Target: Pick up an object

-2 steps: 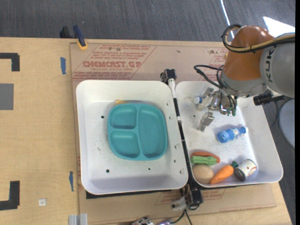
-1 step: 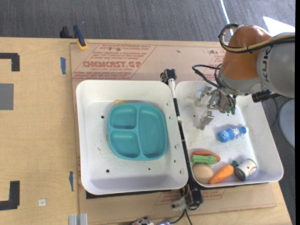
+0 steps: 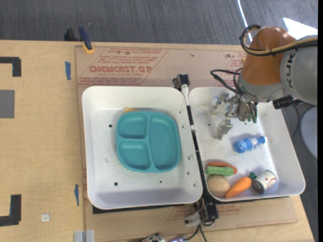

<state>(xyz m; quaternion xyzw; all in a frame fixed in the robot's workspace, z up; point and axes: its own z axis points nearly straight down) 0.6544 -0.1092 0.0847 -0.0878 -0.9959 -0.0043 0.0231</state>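
My gripper (image 3: 233,119) hangs over the back half of the right bin (image 3: 287,150), under the arm's orange band. A small blue bottle (image 3: 248,144) lies on its side just in front of it, apart from it. Along the bin's front edge lie an orange carrot (image 3: 238,186), a beige round item (image 3: 218,185), a green and orange vegetable (image 3: 220,168) and a small can (image 3: 264,181). Nothing is seen held in the gripper.
The left bin (image 3: 98,135) holds a teal divided plate (image 3: 149,140), with a bit of something yellowish (image 3: 128,110) poking out behind its far edge. A black clip (image 3: 180,80) sits where the two bins meet at the back. Brown cardboard lies under both bins.
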